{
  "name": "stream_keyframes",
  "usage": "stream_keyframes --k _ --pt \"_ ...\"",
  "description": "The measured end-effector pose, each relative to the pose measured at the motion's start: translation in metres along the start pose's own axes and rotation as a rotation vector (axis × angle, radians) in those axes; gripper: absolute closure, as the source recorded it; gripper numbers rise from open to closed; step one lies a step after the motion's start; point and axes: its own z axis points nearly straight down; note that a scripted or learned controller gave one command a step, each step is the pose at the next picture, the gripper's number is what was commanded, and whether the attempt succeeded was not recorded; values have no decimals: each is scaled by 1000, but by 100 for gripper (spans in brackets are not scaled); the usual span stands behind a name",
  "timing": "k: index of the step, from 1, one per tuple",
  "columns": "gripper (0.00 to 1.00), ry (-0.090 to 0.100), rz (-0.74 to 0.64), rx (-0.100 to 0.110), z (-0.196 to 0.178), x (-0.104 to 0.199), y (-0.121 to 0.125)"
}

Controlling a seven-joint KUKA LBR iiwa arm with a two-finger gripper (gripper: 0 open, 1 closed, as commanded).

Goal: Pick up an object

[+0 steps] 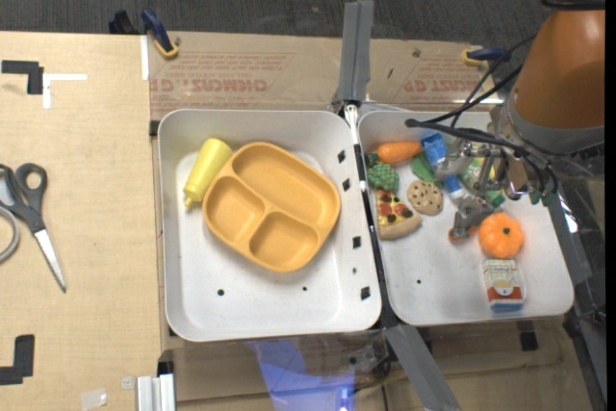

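1. The arm [568, 63] comes in from the right, its orange band bulking over the back corner of the right bin [423, 298]; cables loop around the wrist.
2. The gripper [465, 224] hangs low in the right bin, its grey tip just beside the small orange pumpkin [501, 235]; whether it touches the pumpkin I cannot tell, and its state I cannot tell either from here, because wires and metal crowd the wrist.
3. The toys that could be picked sit bunched toward the back of the right bin: a carrot [398, 151] near the dividing wall, a green leafy piece [383, 176] under it, a pizza slice [395, 213], a cookie [424, 196] just beside the pizza, and a blue block [434, 149] behind.
4. A small carton [502, 284] lies in front of the pumpkin, near the front edge.
5. In the left bin [269, 303] a yellow divided plate [271, 205] rests at a slant; a yellow bottle [205, 170] lies against its back-left edge.
6. Scissors [34, 217] lie on the wooden bench, well apart to the left.
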Motion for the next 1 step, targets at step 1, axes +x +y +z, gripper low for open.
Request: stream_keyframes --k 1 --pt "0 -3 268 1 132 -55 -62"
